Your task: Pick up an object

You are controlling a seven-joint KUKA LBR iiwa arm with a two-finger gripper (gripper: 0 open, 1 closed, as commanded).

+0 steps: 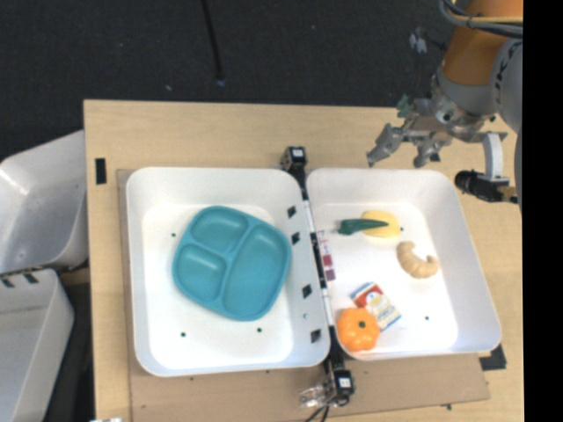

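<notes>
My jaws (406, 148) hang apart, holding nothing, above the right bin's (471, 236) far rim; in it, a smooth yellow squash (378, 226) lies lengthwise left-right, green stem pointing left

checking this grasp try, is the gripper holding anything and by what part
Nothing is held: the gripper hangs open above the bench, beyond the right bin's far rim.

Plate (232, 262) in left bin (141, 323); in right bin (457, 323): corn (373, 225) behind croissant (417, 261), carton (377, 305) beside pumpkin (358, 330) in front.
</notes>
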